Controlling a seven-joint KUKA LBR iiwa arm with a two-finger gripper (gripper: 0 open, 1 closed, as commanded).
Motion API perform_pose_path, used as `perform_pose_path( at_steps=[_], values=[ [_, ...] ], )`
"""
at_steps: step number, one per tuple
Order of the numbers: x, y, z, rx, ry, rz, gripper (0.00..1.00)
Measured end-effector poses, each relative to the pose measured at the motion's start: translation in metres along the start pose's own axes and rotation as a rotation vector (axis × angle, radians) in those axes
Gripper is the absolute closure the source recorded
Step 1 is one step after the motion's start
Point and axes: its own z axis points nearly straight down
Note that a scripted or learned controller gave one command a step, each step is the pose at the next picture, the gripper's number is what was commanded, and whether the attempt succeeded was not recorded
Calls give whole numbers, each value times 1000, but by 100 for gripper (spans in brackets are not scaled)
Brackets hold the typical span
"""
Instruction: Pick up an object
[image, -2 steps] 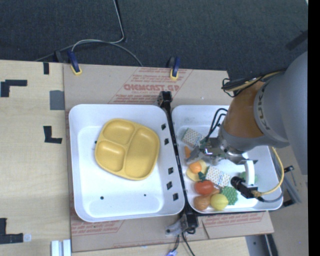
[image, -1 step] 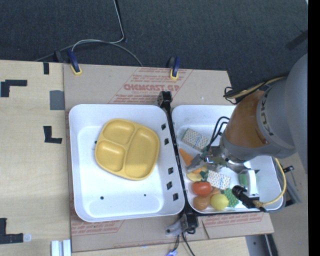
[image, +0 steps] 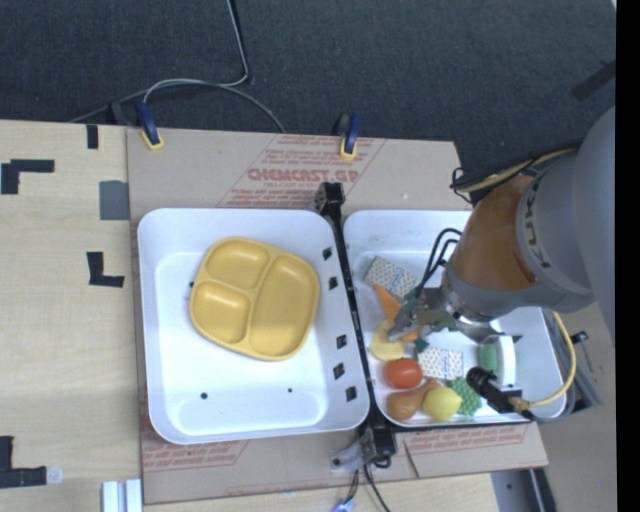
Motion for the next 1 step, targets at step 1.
perform_pose_path(
  at_steps=[1],
  values=[
    [47,12,-85,0,-2,-1,100]
  ],
)
